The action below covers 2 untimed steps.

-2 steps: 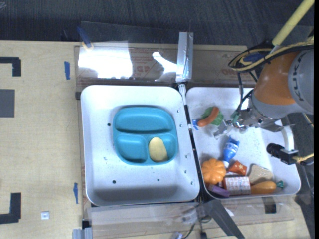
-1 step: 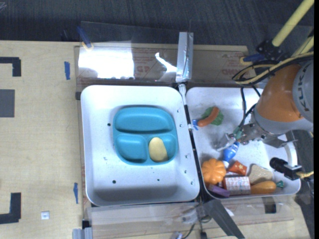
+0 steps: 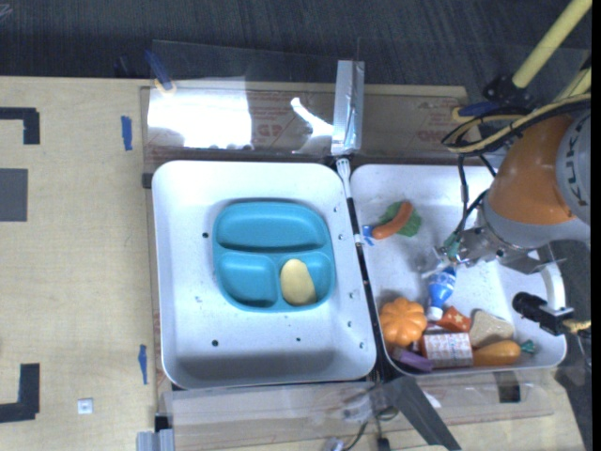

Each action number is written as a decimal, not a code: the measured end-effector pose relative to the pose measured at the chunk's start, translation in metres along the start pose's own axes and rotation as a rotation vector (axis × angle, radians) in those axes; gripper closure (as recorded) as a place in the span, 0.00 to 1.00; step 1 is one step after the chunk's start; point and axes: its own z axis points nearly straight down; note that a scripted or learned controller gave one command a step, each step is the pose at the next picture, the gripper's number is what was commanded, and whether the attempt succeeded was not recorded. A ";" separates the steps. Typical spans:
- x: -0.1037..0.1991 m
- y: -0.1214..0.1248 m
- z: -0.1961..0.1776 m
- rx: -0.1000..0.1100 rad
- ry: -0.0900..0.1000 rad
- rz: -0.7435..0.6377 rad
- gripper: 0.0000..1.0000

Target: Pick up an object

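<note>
Closest candidate looks like the small white bottle with a blue cap (image 3: 440,287), lying tilted in the middle of the right-hand white bin (image 3: 427,188), just up from the pile along that bin's near edge. The pincer (image 3: 457,249) hangs right above it, at the end of the grey arm with the orange band (image 3: 528,188), and honestly I can't tell from this slant whether it's spread or closed, or whether it's touching anything.

If I were tuning this step: come straight down over the bottle's body, not the cap, and line the grip across its narrow width. It looks light and slick, so it'll probably squirt out if pinched near an end.

Watch the neighbours. The orange plastic pumpkin (image 3: 403,320) sits just beside it toward the left, and the red-and-white labelled box (image 3: 446,345), the tan bread-slice toy (image 3: 490,327) and the orange carrot-shaped toy (image 3: 497,352) crowd the near edge. The orange-and-green pepper toy (image 3: 396,221) is well apart near the far side, an easier fallback.

The left-hand white bin (image 3: 178,252) holds a blue divided plastic tray (image 3: 258,242) with a yellow lemon-shaped toy (image 3: 298,282) in its near right compartment.
</note>
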 end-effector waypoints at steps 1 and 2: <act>0.000 0.001 -0.010 -0.003 -0.001 0.001 1.00; 0.042 0.025 -0.110 0.009 0.004 0.255 1.00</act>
